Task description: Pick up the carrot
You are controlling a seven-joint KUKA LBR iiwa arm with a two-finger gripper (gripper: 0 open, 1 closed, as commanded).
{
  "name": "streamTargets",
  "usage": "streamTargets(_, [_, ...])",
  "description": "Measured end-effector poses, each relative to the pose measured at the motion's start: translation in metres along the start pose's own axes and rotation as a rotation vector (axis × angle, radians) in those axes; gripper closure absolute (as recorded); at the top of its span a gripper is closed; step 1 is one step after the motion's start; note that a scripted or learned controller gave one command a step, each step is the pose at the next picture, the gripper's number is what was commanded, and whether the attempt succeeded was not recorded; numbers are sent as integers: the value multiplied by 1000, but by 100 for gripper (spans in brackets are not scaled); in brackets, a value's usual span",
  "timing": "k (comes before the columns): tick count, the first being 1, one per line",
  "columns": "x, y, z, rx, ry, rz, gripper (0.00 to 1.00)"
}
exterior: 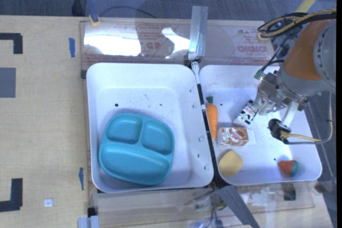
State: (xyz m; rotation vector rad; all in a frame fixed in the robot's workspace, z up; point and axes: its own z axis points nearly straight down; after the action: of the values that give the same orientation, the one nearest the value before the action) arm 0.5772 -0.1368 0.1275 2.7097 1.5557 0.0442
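Carrot [212, 119]: centre frame, long axis vertical, against right bin's [310, 131] left wall.
Gripper [256, 109]: right of carrot, apart.
Jaws: cannot tell.

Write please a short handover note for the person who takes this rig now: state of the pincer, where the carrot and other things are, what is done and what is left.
Pincer: over the right bin, near a small black-and-white item; whether it is open or shut cannot be told. It holds nothing that I can see.
Carrot: lying in the right bin along its left wall, green top pointing to the far side, apart from the pincer.
Also in that bin: a small packet beside the carrot, a yellow fruit, a red-orange piece.
Left bin: a blue divided plate.
Done: nothing yet; carrot not lifted.
Left: move to the carrot, grasp, lift.
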Motion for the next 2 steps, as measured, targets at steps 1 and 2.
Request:
streamTargets(1, [-3, 17, -84, 22, -24, 608, 100])
streamTargets(2, [48, 21, 5, 6, -13, 785, 100])
